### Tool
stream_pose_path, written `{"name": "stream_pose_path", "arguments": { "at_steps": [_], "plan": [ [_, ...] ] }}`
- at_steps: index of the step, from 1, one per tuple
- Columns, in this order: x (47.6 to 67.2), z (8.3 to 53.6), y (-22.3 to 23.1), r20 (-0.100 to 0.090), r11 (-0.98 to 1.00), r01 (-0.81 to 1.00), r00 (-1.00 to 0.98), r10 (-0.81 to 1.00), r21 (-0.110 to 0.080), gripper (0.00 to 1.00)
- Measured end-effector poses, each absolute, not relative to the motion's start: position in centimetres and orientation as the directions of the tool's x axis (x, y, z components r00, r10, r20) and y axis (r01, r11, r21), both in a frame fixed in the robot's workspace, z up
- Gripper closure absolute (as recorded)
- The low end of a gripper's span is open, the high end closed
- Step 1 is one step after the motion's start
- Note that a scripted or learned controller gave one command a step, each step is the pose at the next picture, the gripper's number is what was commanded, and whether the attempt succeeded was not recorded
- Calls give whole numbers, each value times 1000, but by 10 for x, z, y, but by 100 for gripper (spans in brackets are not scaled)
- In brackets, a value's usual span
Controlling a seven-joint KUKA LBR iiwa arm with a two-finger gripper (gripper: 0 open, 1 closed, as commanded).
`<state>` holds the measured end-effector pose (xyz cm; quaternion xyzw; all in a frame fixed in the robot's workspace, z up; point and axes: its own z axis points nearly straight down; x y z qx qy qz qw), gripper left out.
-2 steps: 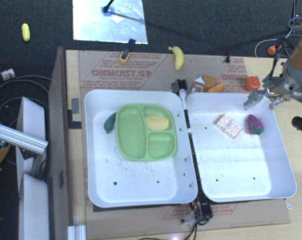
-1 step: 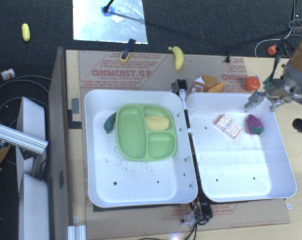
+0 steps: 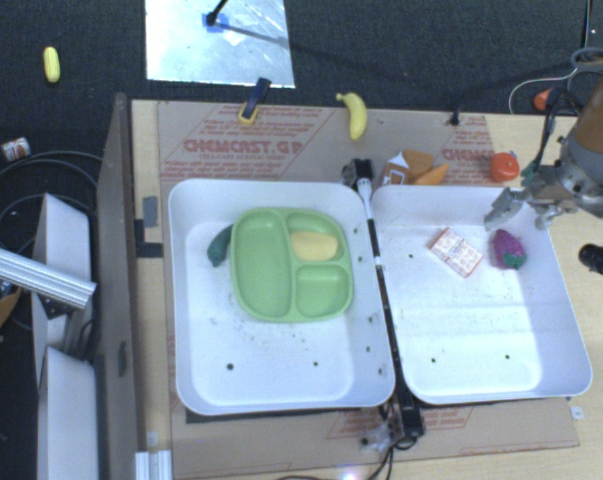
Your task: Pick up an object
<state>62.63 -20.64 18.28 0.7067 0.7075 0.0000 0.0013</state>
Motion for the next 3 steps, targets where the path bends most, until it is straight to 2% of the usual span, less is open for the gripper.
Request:
{"name": "stream_pose_path", "arguments": {
  "at_steps": [1,2,3],
  "plan": [
    [619,155,-206,-2,1,1000,-1,1000,1,0],
    [625,153,-206,-1,4,1000,-4,1000,4,0],
    [659,168,-206,-2,6,1000,-6,1000,7,0]
  ]
}}
